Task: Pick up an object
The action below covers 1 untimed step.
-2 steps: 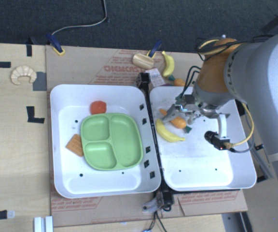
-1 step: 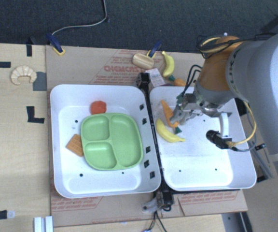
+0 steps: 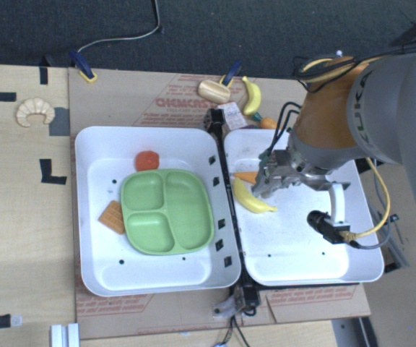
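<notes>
My pincer (image 3: 264,186) low in right bin (image 3: 302,262), over banana (image 3: 251,199) near left wall; carrot (image 3: 245,177) touching banana's far end. Finger spread: cannot tell. Best approach: straddle banana across its width, avoid carrot, close firmly, lift straight up.

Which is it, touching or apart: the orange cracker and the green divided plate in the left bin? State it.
Touching. The camera view shows the orange cracker tucked against the green divided plate at its left rim, with no white bin floor between them.
</notes>
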{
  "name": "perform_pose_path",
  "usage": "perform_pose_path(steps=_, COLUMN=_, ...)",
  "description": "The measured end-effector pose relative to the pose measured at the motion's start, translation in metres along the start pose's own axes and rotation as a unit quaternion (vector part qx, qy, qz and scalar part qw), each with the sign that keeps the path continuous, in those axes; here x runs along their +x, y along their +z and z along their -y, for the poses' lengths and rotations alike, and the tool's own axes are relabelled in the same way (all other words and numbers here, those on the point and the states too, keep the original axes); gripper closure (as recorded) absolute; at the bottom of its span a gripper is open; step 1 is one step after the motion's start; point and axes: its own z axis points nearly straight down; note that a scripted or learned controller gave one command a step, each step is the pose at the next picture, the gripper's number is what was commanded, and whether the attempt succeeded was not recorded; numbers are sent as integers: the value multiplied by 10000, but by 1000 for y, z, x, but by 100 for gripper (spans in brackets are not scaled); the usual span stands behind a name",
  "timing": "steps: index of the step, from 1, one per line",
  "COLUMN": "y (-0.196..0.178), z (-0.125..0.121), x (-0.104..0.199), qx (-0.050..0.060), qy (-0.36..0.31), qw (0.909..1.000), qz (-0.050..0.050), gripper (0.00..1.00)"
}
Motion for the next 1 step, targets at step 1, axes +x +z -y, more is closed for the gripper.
perform_pose_path(steps=1, y=1, z=0, x=-1, qx=6, qy=5, qw=10000, qz=2, gripper=0)
